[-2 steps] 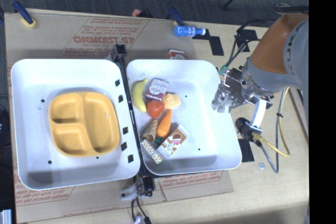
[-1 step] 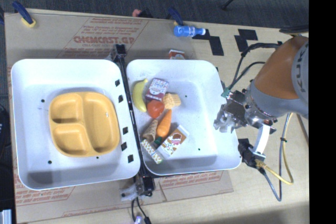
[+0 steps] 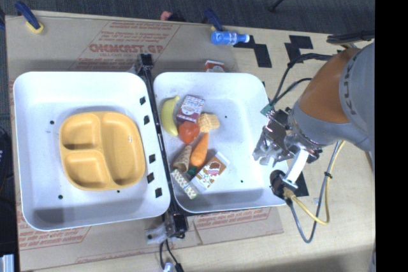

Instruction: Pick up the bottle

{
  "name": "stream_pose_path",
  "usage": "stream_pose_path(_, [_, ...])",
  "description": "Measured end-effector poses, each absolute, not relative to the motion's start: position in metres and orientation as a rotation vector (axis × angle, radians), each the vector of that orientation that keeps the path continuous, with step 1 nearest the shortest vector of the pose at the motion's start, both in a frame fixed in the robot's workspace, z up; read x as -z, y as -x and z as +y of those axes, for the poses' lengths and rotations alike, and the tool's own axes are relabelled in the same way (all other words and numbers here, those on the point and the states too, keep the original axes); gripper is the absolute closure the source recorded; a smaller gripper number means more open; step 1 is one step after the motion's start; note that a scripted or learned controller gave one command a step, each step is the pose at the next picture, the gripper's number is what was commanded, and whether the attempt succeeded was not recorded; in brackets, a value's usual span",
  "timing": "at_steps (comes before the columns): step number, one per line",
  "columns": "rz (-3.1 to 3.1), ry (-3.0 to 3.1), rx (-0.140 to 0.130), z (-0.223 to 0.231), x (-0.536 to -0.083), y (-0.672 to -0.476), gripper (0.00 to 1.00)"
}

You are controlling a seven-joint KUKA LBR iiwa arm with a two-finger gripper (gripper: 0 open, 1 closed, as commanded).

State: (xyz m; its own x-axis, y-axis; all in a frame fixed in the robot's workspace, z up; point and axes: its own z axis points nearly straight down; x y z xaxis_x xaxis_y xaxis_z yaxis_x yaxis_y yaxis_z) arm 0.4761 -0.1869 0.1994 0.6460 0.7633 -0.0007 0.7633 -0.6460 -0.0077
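A small blue bottle (image 3: 228,38) lies on its side on the bench, just beyond the far rim of the right bin (image 3: 248,89). My gripper (image 3: 265,151) hangs over the right bin's right-hand side, near its wall, well away from the bottle and nearer the camera. Nothing shows between its tips. The grey arm with its orange band (image 3: 322,95) reaches in from the right.
In the right bin's left half lie a banana (image 3: 168,115), a small carton (image 3: 190,107), a tomato (image 3: 188,131), a carrot (image 3: 199,150), cones and snack boxes (image 3: 210,170). The left bin (image 3: 38,200) holds a yellow divided tray (image 3: 102,150). Blue clamps (image 3: 29,17) grip the bench's far edge.
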Motion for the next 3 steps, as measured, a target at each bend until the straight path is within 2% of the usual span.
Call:
stream_pose_path(1, [-0.899, 3.007, -0.005, -0.154, -0.214, -0.476, 1.0])
stream_pose_path(2, [-0.523, 3.094, -0.005, -0.21, -0.217, -0.476, 1.0])
stream_pose_path(3, [-0.327, 3.118, -0.007, -0.196, -0.205, -0.476, 1.0])
